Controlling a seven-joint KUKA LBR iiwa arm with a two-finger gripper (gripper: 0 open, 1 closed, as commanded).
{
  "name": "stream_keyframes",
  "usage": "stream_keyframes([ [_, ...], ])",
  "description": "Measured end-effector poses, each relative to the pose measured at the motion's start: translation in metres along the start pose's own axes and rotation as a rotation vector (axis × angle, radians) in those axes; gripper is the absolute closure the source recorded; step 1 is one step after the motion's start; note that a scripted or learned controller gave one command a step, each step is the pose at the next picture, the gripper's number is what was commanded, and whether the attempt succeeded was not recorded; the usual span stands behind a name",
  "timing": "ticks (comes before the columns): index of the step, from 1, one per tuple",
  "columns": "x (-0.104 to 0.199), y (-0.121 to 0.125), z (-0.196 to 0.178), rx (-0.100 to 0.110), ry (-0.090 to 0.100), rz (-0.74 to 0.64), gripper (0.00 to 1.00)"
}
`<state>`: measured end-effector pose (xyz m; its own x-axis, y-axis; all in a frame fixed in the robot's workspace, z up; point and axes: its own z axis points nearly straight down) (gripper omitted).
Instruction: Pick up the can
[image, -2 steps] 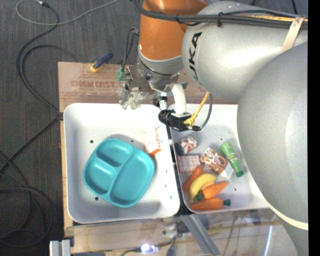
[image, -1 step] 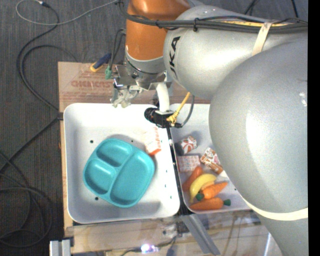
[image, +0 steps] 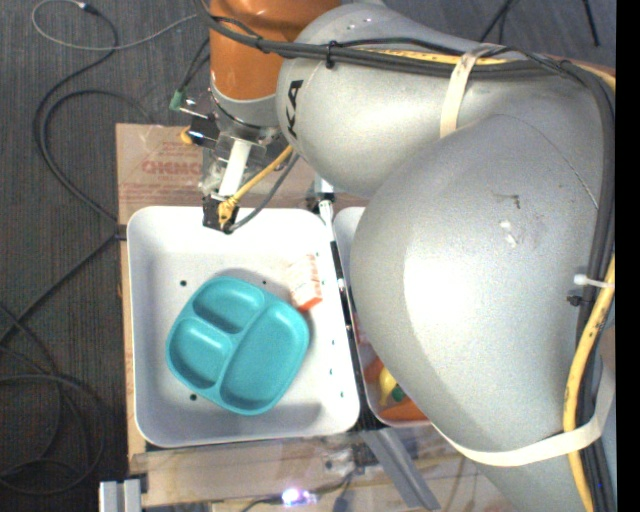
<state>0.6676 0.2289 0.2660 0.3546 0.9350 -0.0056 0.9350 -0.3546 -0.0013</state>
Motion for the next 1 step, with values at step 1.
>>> stream_keyframes([
  [1, 0.0027, -0.0006, 0.0294, 0.005, 0.002, 0.479, 1.00],
])
